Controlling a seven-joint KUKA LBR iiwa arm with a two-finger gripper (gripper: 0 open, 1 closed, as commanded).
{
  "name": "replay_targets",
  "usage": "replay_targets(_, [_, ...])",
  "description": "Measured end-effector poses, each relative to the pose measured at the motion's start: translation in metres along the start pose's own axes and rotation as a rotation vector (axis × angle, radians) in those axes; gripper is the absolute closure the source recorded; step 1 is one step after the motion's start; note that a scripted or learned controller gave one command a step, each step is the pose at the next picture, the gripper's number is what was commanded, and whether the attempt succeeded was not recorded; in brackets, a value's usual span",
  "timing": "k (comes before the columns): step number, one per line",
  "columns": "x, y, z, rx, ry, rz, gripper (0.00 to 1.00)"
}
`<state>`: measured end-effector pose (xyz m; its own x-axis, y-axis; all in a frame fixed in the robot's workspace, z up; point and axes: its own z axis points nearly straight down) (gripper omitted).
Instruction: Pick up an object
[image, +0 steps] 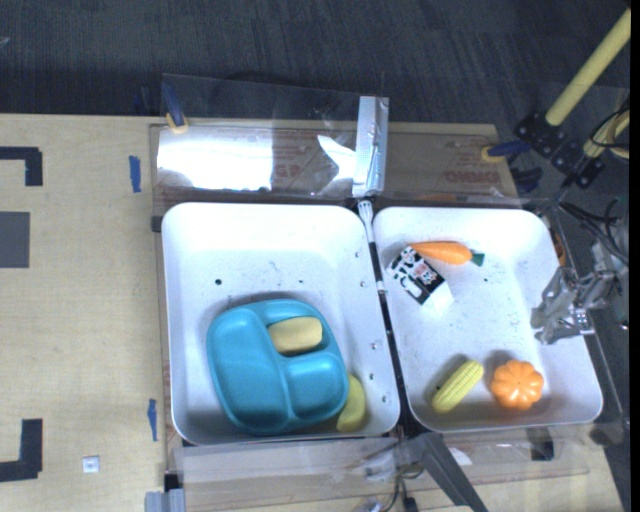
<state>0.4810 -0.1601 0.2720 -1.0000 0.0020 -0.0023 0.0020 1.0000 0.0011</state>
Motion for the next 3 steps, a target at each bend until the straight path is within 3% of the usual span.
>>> replay_targets(1, [0.001, 0.084, 0.039, -0.001, 0.0, -0.104, 1.0])
replay_targets(2, [-0.023, -0.028, 0.12, 0.002, 0.002, 0.393, 1.0])
replay_targets(3, [-0.004, -0.065, 0.025, 0.005, -0.008, 0.2, 1.0])
